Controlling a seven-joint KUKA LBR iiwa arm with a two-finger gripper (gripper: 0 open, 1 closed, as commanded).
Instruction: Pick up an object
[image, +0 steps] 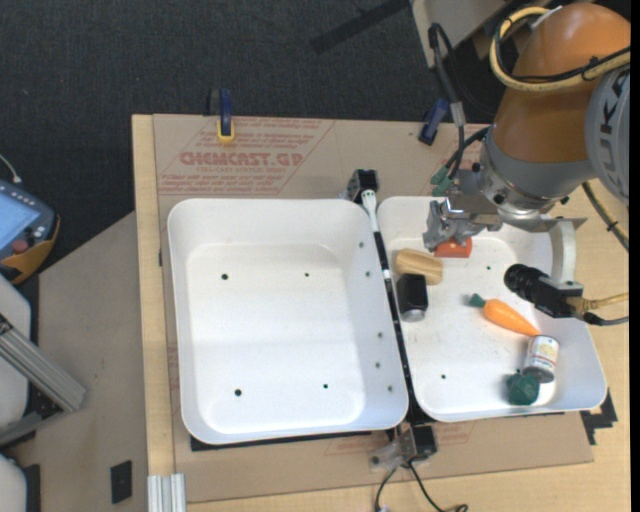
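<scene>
Right bin (590, 395): green toy (522, 388), jar (542, 356), carrot (508, 316) | tool (445, 232): grip state unclear

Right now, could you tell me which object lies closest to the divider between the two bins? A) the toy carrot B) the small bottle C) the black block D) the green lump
C: the black block lies right beside the divider, while the toy carrot, small bottle and green lump lie farther right in the right bin.
</scene>
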